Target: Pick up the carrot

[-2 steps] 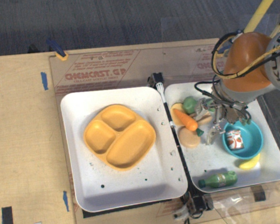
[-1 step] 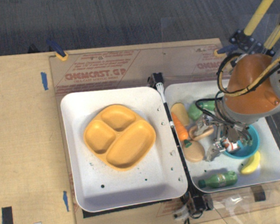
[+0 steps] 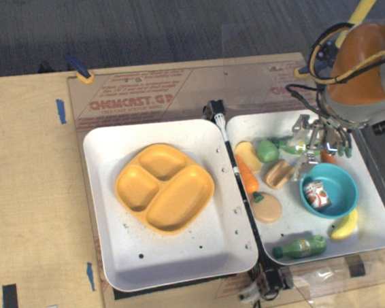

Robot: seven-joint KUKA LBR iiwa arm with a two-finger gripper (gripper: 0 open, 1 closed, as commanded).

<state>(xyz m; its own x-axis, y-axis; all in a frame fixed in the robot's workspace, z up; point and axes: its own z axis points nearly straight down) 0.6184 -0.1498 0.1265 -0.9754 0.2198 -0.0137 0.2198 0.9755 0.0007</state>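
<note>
The carrot [image 3: 248,177] is orange with a green tip. It lies lengthwise along the left wall of the right bin [image 3: 378,199], between a pale yellow piece [image 3: 246,154] and a tan round disc [image 3: 267,208]. My gripper [image 3: 320,144] hangs over the upper right part of that bin, just above the blue bowl [image 3: 340,192]. It is well to the right of the carrot and apart from it. Metal parts and cables clutter the gripper's tip.
The right bin also holds a green round piece [image 3: 267,151], a hot-dog bun [image 3: 279,173], a red can [image 3: 316,195] inside the blue bowl, a banana [image 3: 345,225] and a green bottle [image 3: 299,246]. The left bin [image 3: 115,260] carries a yellow divided plate [image 3: 164,187].
</note>
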